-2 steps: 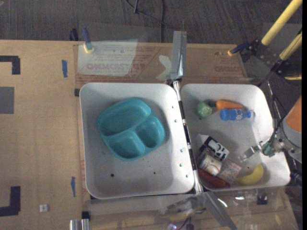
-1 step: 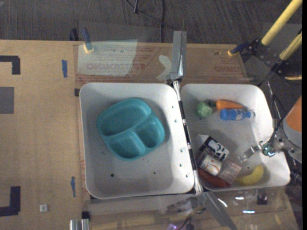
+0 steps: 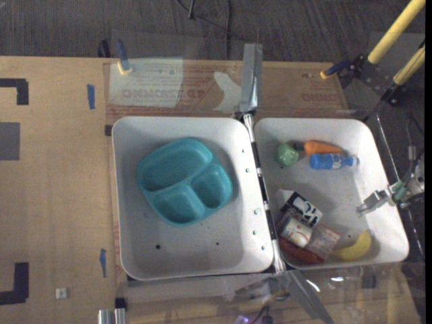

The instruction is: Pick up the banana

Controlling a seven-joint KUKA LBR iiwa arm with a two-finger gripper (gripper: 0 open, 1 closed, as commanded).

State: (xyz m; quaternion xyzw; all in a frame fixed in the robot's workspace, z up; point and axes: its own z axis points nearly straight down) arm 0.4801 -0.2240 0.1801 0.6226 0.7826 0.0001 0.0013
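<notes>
One end effector (image 3: 378, 200) at the right bin's (image 3: 378, 140) edge, grip unreadable, above the banana (image 3: 354, 247)

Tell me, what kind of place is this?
Probably a robot test bench in a lab: two white bins side by side on a taped board, a banana among odd items, cables on the floor.

- The pincer (image 3: 378, 201) is a slim, pale grey metal piece with a flat, light-catching tip.
- Behind it sits a small blurred block, grey-white with a greenish patch and dark parts.
</notes>
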